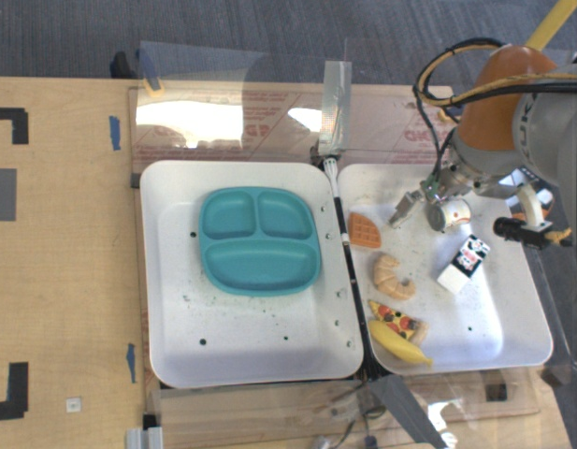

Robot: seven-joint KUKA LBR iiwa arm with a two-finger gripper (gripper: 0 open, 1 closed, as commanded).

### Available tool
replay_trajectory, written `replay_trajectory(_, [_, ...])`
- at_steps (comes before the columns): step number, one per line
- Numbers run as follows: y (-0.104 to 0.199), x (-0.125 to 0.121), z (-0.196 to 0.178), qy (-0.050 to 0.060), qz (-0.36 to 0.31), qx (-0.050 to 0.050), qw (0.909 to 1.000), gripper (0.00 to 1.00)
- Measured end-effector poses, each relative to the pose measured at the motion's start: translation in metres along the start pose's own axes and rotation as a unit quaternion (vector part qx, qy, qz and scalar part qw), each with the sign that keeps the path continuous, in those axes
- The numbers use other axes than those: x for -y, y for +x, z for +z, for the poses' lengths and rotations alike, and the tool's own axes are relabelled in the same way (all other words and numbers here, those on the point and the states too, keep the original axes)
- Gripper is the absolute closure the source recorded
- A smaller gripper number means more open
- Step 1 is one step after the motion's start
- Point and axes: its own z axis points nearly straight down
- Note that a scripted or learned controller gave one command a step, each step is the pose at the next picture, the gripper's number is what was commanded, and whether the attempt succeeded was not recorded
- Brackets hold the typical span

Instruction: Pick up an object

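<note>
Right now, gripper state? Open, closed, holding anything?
Gripper: fingers spread open over the right bin, nothing between them.

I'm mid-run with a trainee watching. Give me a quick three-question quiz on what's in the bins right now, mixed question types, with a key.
1. True or false: the teal divided plate lies in the left bin.
2. Multiple choice: which item lies nearest the right bin's front edge? A) waffle B) banana C) croissant
3. Fill in: the gripper hangs over the ____ bin, at its far end.

Key
1. True. The plate sits in the middle of the left bin.
2. B. The banana lies at the front, next to the pizza slice; the waffle and croissant are farther back.
3. Right. It is above the bin floor, beside the waffle, with nothing seen between its fingers.
</note>
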Motion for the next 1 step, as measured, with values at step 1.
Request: replay_trajectory(1, [0.032, -0.0131, -0.0007, 0.002, -0.035, 0.003, 0.9994, 0.0])
